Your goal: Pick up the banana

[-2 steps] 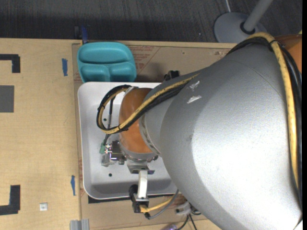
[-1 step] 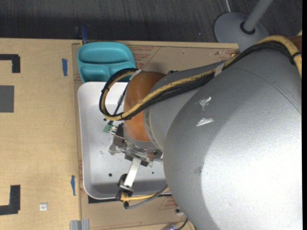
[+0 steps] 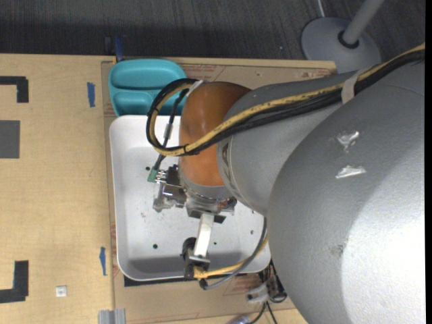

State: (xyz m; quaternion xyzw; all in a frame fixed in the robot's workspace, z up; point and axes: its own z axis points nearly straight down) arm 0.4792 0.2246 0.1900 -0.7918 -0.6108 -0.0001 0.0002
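Note:
My grey arm (image 3: 324, 181) with its orange band (image 3: 202, 140) reaches in from the right and covers most of the view. My gripper (image 3: 166, 196) hangs low over the middle of the left white bin (image 3: 128, 181), and its metal body juts out to the left from under the band. The bare bin floor to the left of the gripper is white with a few small dark specks. The arm hides the bin's right part and whatever lies beneath the wrist.
A teal plastic piece (image 3: 145, 83) sits at the far end of the white bin, against its rim. The brown bench top (image 3: 54, 181) stretches to the left, marked with black and blue tape. A grey stand base (image 3: 334, 39) is on the floor beyond the bench.

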